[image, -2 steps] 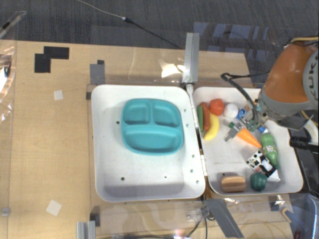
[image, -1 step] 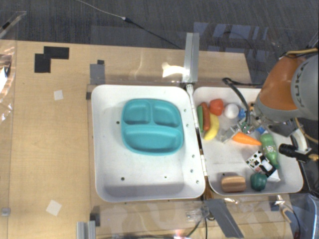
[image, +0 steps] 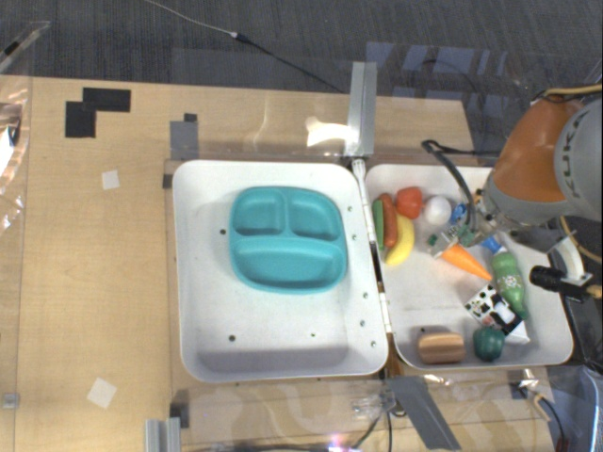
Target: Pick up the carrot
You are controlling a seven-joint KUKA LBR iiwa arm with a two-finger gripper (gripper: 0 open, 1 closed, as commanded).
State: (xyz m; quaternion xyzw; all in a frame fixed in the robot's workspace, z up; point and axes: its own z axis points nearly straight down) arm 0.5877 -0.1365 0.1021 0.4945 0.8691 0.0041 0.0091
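we see the left bin [image: 198, 252] holding a teal divided plate [image: 286, 238], the right bin [image: 415, 328] crowded with toy food, the gripper [image: 460, 232] low at the carrot [image: 466, 260] mid-bin, just touching its blunt end; grip state we cannot tell

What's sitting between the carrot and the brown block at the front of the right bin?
In the camera view, only bare white bin floor lies between the carrot and the brown block. The checkered piece sits off to the right of that stretch.
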